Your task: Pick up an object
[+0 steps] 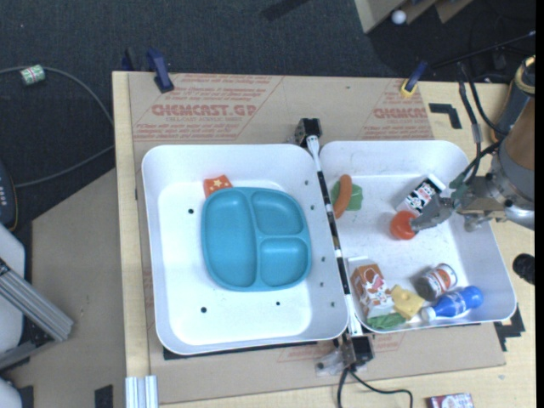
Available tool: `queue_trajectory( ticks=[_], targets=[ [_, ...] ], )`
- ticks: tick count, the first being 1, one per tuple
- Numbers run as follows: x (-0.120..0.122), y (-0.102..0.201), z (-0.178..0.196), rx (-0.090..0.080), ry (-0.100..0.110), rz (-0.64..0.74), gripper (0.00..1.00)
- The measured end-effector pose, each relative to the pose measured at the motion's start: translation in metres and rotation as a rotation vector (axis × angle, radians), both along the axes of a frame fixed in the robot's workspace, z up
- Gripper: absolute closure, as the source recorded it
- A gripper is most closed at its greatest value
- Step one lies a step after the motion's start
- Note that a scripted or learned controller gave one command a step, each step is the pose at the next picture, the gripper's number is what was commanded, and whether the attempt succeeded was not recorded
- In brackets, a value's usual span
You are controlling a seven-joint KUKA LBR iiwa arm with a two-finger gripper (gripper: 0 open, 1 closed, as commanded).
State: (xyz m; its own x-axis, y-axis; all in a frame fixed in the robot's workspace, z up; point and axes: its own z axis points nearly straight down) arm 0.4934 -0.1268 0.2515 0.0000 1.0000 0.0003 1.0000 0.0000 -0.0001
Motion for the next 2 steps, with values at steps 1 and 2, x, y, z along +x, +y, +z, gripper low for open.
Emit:
queue_trajectory(
  ticks=[1,2],
  targets=[
    [0.079,-0.041,-0.086,-0.001,0.0,-0.001,0.0],
    [0.054,0.024,-0.158,0.001,0.002,0.001,0.0]
  ],
)
